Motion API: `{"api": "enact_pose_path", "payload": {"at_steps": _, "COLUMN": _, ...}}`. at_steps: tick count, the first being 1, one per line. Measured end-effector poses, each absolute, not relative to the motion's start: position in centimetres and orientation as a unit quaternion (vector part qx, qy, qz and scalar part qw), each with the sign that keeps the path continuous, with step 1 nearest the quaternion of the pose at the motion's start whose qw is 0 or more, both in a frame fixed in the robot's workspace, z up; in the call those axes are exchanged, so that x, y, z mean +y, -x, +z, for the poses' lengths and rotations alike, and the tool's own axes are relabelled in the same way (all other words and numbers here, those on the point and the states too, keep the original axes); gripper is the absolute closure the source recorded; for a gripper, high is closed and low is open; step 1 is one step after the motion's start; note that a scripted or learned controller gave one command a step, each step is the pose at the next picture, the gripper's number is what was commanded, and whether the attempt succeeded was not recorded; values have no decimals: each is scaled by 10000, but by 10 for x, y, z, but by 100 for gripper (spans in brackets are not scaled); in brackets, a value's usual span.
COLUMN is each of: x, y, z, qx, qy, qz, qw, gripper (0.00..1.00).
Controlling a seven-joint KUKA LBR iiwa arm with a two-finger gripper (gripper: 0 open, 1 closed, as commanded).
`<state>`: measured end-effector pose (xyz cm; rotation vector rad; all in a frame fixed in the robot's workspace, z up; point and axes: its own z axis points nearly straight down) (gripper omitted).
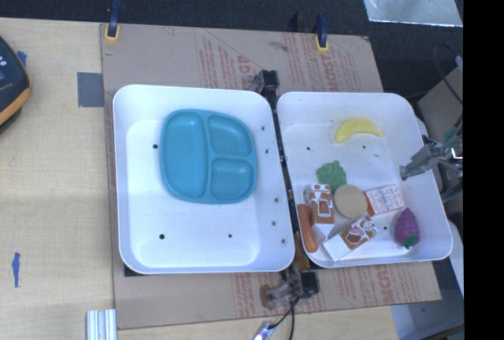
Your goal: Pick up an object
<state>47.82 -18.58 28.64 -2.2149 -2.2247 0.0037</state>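
Note:
The right bin (pixel 394 104) holds several toy foods: a yellow banana (pixel 358 129) at the back, a green broccoli piece (pixel 331 173), a tan round disc (pixel 350 201), a small pink-and-white carton (pixel 385 199), a brown-and-white carton (pixel 320 204), another carton (pixel 356 237), an orange carrot (pixel 306 227) and purple grapes (pixel 406 227). My gripper (pixel 416 157) hangs at the bin's right wall, just right of the food pile. It is open, with two grey prongs spread apart and nothing between them. Most of the arm is cut off at the right.
The left bin (pixel 134 244) holds a blue divided plate (pixel 209 155). Both bins rest on a cardboard sheet (pixel 197 55) clipped to the wooden bench. A yellow-and-black device (pixel 11 83) lies at the far left.

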Motion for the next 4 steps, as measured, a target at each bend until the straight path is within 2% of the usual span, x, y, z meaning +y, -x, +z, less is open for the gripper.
{"api": "enact_pose_path", "payload": {"at_steps": 1, "x": -123, "y": -475, "z": 155, "qx": -7094, "qy": 7048, "qz": 19, "qw": 21, "gripper": 0}}
{"api": "enact_pose_path", "payload": {"at_steps": 2, "x": -122, "y": -534, "z": 107, "qx": -7089, "qy": 7052, "qz": -52, "qw": -77, "gripper": 0}}
{"api": "enact_pose_path", "payload": {"at_steps": 3, "x": -131, "y": -585, "z": 103, "qx": -7089, "qy": 7053, "qz": -56, "qw": -52, "gripper": 0}}
{"api": "enact_pose_path", "payload": {"at_steps": 4, "x": -127, "y": -590, "z": 119, "qx": -7108, "qy": 7032, "qz": -119, "qw": -70, "gripper": 100}}
